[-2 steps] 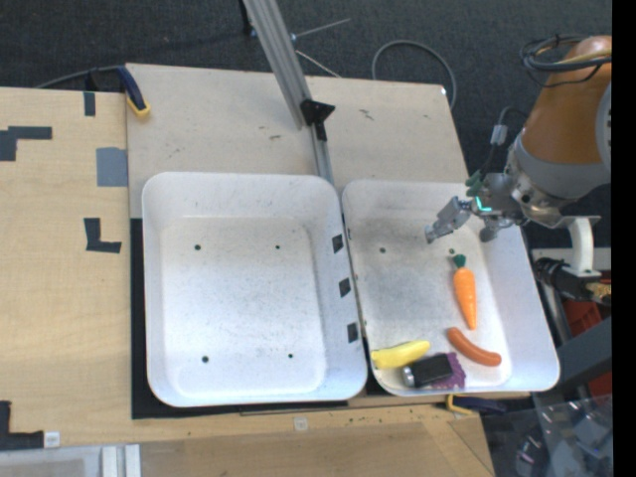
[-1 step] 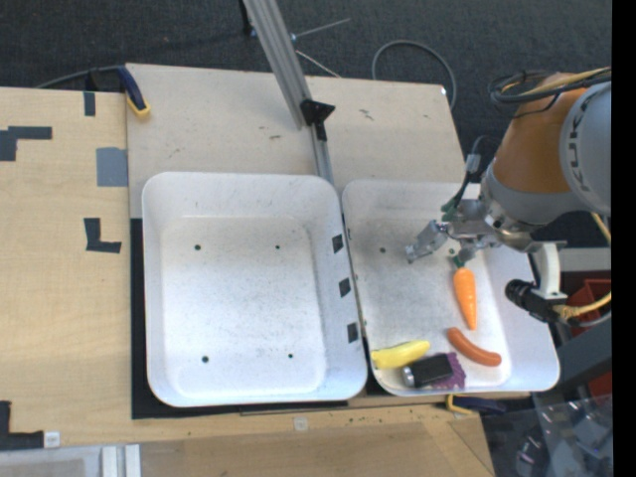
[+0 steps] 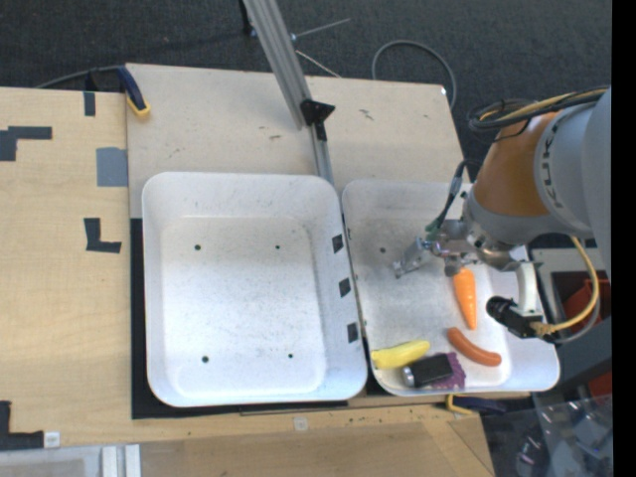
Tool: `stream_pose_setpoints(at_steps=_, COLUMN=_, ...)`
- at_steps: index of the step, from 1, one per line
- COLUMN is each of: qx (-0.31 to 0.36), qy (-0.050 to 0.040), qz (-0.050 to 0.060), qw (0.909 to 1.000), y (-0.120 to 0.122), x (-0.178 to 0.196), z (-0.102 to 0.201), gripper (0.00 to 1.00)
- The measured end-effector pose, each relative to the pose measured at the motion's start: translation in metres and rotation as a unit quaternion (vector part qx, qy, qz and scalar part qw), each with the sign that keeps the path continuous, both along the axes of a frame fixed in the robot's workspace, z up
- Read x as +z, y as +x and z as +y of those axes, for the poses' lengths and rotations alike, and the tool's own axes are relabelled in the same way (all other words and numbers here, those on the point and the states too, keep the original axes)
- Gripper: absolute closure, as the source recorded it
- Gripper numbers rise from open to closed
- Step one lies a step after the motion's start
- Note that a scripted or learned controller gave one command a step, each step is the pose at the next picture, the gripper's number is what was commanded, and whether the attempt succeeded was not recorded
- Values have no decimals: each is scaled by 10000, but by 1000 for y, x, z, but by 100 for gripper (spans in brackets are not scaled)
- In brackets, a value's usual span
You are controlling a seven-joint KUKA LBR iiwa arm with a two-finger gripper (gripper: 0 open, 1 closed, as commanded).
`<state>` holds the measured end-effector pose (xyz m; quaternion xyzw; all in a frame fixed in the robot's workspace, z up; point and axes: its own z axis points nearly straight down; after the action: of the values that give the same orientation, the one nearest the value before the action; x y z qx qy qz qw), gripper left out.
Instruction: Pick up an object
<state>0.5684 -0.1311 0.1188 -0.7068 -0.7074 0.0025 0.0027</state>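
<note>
The right bin [image 3: 390, 311] holds an orange carrot [image 3: 464, 299], a red-orange sausage [image 3: 475, 347], a yellow banana-like piece [image 3: 399, 354] and a black block on something purple [image 3: 434, 371], all toward its near right side. My gripper [image 3: 409, 261] hangs low over the bare middle of this bin, left of the carrot's top end. The grey arm with its orange band [image 3: 512, 172] reaches in from the right. I see nothing in the gripper.
The left bin [image 3: 238, 296] lies beside the right one, sharing a rim. A slanted metal pole [image 3: 286, 58] rises behind the bins. A black cable [image 3: 412, 63] loops at the back, and a blue-yellow clamp [image 3: 134, 92] sits at the back left.
</note>
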Motion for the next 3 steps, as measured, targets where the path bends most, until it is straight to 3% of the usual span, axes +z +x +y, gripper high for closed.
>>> stream_pose_setpoints(at_steps=1, qx=3, qy=-8, qz=-31, qw=10000, y=0, x=-31, z=0, gripper=0)
stream_pose_setpoints(at_steps=2, qx=6, qy=-4, qz=-31, qw=10000, y=0, x=-20, z=1, gripper=100)
stream_pose_setpoints(at_steps=3, qx=-4, qy=-9, qz=-58, qw=10000, y=0, x=40, z=-7, gripper=100)
